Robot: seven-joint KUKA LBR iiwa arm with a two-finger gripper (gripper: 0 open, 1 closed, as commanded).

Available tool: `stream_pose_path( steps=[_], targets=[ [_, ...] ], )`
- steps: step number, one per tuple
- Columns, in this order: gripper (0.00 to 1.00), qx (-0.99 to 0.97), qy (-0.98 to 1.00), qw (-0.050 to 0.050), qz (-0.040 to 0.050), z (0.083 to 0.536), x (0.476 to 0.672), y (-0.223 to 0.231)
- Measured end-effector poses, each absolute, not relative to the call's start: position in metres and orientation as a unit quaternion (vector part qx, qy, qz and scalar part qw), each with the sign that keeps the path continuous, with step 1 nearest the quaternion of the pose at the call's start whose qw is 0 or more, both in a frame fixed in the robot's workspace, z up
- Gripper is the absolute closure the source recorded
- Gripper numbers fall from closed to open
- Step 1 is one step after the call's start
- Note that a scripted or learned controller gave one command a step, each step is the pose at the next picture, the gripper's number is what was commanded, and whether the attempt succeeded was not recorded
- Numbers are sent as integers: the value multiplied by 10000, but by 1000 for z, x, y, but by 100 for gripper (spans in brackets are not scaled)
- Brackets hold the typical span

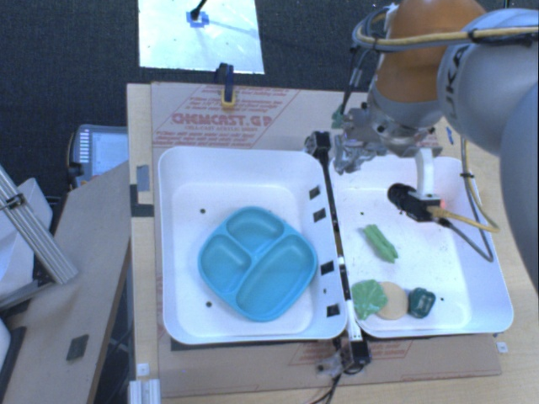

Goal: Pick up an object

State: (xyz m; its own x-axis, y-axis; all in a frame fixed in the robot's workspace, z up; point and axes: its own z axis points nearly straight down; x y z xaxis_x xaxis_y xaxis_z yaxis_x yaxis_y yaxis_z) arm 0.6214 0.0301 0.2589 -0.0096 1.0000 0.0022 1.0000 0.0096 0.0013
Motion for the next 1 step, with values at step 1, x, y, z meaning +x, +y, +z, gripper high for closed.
stream_pose_path(
  steps=[1],
  targets=[
    [100,-7038,-7104,5,-9,254,612,76]
  ],
)
